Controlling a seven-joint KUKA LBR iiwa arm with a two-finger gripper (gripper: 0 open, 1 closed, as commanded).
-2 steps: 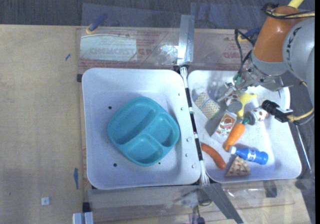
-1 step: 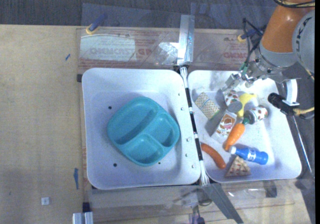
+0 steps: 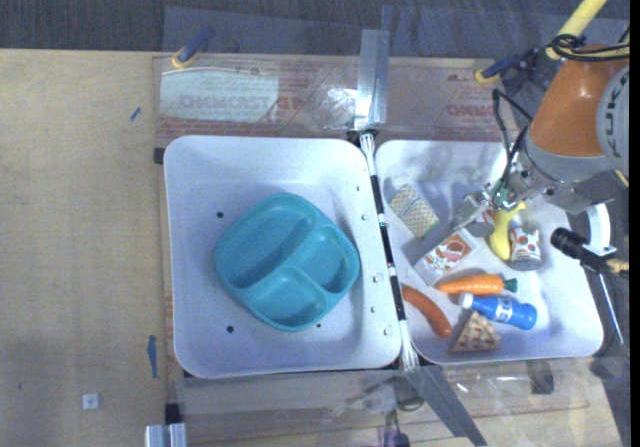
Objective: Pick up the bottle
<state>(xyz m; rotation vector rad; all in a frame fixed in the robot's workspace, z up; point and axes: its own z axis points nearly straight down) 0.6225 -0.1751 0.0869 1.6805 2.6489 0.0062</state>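
Note:
The bottle [image 3: 506,311] is small and blue with a white cap, lying on its side near the front of the right bin [image 3: 570,335]. My gripper [image 3: 486,205] hangs off the grey arm with the orange band [image 3: 568,117] over the back middle of that bin. It is above a yellow banana [image 3: 499,228] and well behind the bottle, with nothing visibly held.
Around the bottle lie an orange carrot [image 3: 472,285], a red sausage [image 3: 425,307], a pizza-slice toy [image 3: 475,335], a small can [image 3: 525,246], a printed packet [image 3: 447,253] and a checkered block [image 3: 412,210]. The left bin [image 3: 190,185] holds a teal divided plate [image 3: 287,261].

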